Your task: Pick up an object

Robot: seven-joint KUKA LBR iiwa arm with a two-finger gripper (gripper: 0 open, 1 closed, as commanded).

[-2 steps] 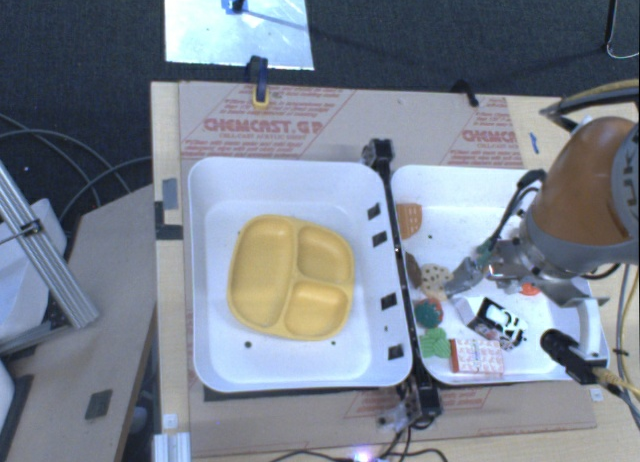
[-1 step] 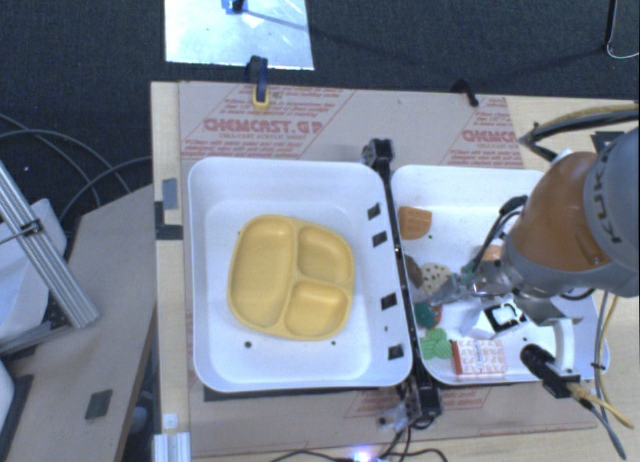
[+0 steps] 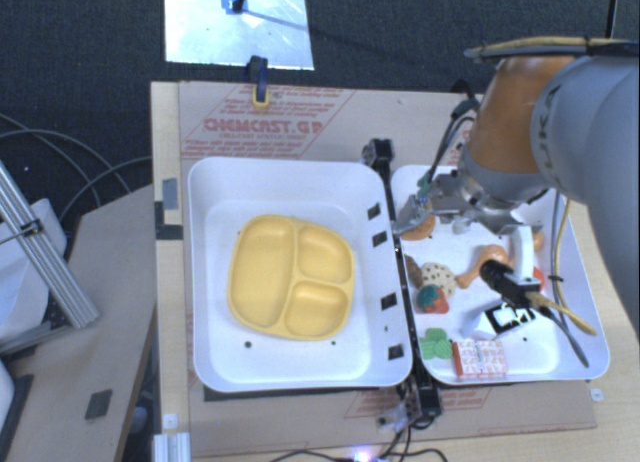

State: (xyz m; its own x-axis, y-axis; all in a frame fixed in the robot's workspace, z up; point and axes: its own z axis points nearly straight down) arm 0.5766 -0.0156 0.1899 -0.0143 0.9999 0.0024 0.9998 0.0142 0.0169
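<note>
The right bin (image 3: 585, 350) holds several small things. A speckled beige cookie-like piece (image 3: 436, 274) lies next to a red and green piece (image 3: 432, 298). Nearer the front are a green piece (image 3: 435, 343) and a red and white packet (image 3: 478, 358). An orange curved piece (image 3: 482, 260) lies mid-bin. My gripper (image 3: 420, 212) hangs low over the bin's back left part, right at another orange piece (image 3: 421, 226) that it partly hides. I see nothing held clear of the bin.
The left bin (image 3: 210, 250) holds a yellow divided plate (image 3: 292, 276). A black divider with clips (image 3: 392, 250) runs between the bins. The grey and orange arm (image 3: 520, 110) covers the right bin's back. A metal sheet (image 3: 238, 10) lies beyond the bench.
</note>
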